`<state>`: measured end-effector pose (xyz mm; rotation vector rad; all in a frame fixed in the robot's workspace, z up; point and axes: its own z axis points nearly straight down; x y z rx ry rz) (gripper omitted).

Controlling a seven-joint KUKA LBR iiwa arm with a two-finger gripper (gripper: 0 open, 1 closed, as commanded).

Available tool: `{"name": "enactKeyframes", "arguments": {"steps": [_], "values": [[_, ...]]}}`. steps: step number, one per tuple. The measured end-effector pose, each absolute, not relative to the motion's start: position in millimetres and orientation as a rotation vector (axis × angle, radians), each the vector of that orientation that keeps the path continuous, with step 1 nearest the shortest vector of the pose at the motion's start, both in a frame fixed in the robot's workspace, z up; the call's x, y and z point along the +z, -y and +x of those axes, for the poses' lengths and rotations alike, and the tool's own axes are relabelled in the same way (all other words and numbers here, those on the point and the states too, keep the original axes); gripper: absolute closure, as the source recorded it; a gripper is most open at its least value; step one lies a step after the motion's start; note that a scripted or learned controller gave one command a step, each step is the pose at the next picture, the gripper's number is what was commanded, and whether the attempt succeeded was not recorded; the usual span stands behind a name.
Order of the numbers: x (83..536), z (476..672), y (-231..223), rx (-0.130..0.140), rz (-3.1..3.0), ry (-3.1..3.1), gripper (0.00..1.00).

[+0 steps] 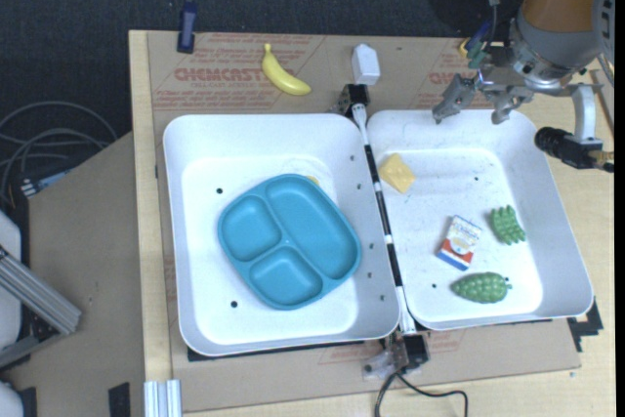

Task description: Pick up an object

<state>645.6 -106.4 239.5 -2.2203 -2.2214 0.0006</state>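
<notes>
Small red, white and blue carton [459, 243] lies in the right shallow white bin [547, 210], beside two green knobbly toys, while the two-finger gripper [476, 103], fingers spread and empty, hovers over the far rim, so reaching seems unbegun; next it must descend onto one object.

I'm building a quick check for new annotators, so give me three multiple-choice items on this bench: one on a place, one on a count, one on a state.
1. Where does the blue divided plate lie?
A. left bin
B. right bin
C. on the cardboard

2. How many green items lie in the right bin?
A. one
B. two
C. four

3. How is the gripper?
A. clamping the banana
B. open above the right bin's far rim
C. resting on the plate

Answers: 1 A, it sits in the left bin. 2 B, two green pieces. 3 B, fingers spread, nothing between them.
</notes>
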Motion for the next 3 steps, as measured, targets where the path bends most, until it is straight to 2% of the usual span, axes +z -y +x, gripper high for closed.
{"name": "enactKeyframes", "arguments": {"steps": [1, 2, 3], "values": [[119, 592.3, 96, 0.003, -2.220, 2.219, 0.00], [84, 530.1, 110, 0.002, -2.221, 2.219, 0.00], [85, 641.4, 156, -0.001, -2.223, 2.223, 0.00]]}}
